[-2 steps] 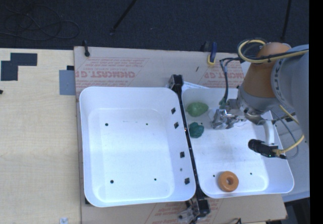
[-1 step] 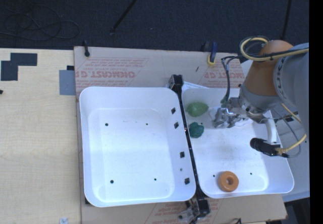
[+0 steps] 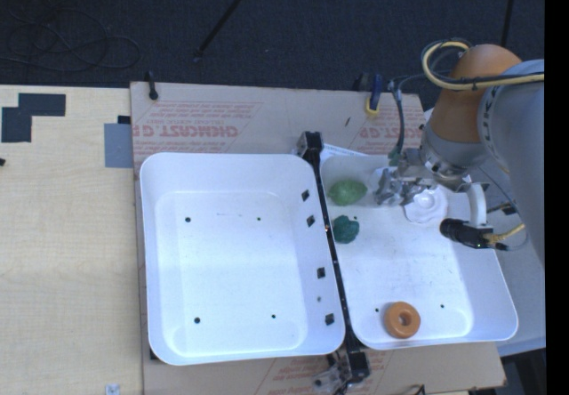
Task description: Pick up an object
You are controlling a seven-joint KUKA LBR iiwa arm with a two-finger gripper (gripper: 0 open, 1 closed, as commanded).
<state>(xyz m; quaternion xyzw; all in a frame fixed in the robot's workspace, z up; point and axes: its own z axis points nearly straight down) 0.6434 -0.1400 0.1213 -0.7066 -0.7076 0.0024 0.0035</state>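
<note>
Right bin (image 3: 480,295) holds everything; arm (image 3: 471,108) is low at its far end, so this reads as the approach step. Gripper (image 3: 397,187) sits near a white object (image 3: 425,205), light green object (image 3: 347,192) just left. Jaw state: cannot tell. Next: close, lift.

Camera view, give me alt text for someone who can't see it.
A grey robot arm reaches from the right, its pincer low over the far end of the right white bin, near a light green lump, a dark green lump and an orange ring. The left white bin sits alongside.
</note>
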